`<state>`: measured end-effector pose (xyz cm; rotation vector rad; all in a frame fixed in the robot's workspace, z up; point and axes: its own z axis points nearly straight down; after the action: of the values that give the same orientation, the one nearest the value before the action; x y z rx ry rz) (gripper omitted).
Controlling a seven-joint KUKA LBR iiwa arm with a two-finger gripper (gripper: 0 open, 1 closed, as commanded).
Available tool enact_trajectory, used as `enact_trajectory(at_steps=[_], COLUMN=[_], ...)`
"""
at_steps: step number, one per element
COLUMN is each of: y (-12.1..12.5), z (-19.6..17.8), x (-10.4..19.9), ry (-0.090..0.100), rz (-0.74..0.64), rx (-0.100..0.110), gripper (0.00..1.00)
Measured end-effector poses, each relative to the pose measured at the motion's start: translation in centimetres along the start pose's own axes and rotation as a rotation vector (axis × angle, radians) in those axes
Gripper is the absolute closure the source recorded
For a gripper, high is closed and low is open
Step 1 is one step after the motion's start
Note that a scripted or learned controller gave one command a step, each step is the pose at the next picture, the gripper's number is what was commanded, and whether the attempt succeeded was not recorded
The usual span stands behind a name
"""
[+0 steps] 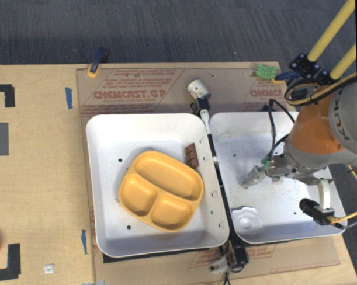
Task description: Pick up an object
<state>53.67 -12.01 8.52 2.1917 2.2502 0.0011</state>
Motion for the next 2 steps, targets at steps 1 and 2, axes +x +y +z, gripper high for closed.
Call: enact_trajectory(at_steps=[1, 2], y=[5.4, -4.9], z=[-4.0, -2.3], x=[-1.2, 1.4], ry=[-0.001, 0.001], rz=[0.03, 0.047], rx=[-0.001, 0.003], gripper=[0.0, 0.0])
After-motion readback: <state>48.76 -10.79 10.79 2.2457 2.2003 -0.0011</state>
